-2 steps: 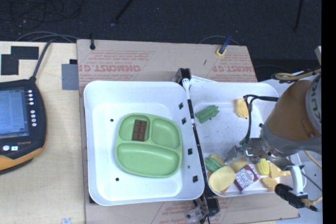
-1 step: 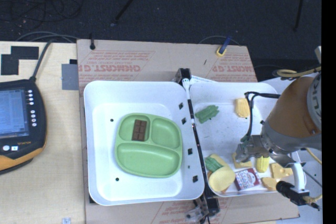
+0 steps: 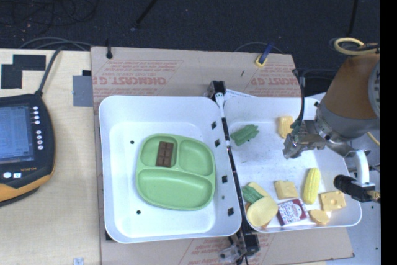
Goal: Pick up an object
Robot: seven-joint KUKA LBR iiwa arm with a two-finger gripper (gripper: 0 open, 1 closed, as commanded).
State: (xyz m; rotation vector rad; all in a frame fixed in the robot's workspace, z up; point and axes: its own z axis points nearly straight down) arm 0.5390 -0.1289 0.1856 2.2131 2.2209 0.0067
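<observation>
Now the gripper [image 3: 296, 147] hangs low over the right bin [image 3: 263, 110], above a bare part of its floor, and whether the two fingers are apart or together I cannot tell, because they are dark and small. Nothing can be seen between them. Taking this gripper as the landmark: a yellow corn cob [image 3: 311, 184] lies near it, on the side toward the camera, and a small yellow block [image 3: 285, 126] is just beside it, on the far side. A green vegetable [image 3: 243, 134] lies to its left, close to the wall between the bins. Further left, the left bin [image 3: 118, 133] carries a green divided plate [image 3: 177, 172] with a brown chocolate piece [image 3: 165, 154] in one compartment.
</observation>
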